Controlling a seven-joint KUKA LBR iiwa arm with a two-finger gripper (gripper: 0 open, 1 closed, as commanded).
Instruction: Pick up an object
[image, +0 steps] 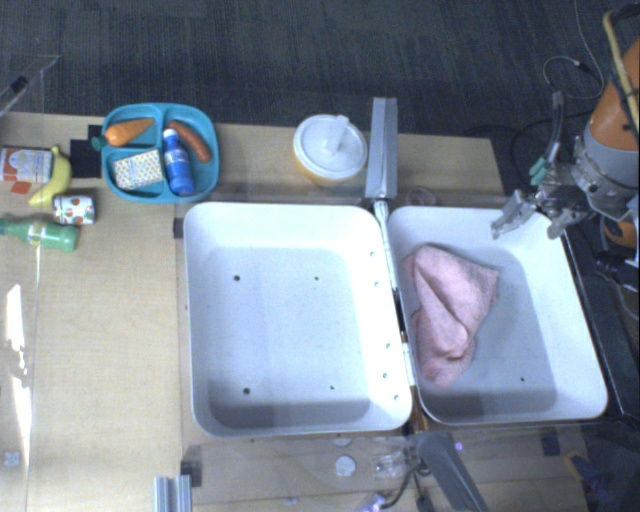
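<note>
So the pink cloth (448, 310) is lying crumpled in the right bin (570, 330), closer to that bin's left wall and running from near the back edge down toward the front. The left bin (285, 320) sits right beside it. The gripper (528, 213) hangs over the right bin's back right corner with its two fingers spread apart, nothing between them, well apart from the cloth. Off on the bench's back left there's a blue divided tray (160, 152) with toy food, and a white lidded cup (330, 147) near the back edge.
</note>
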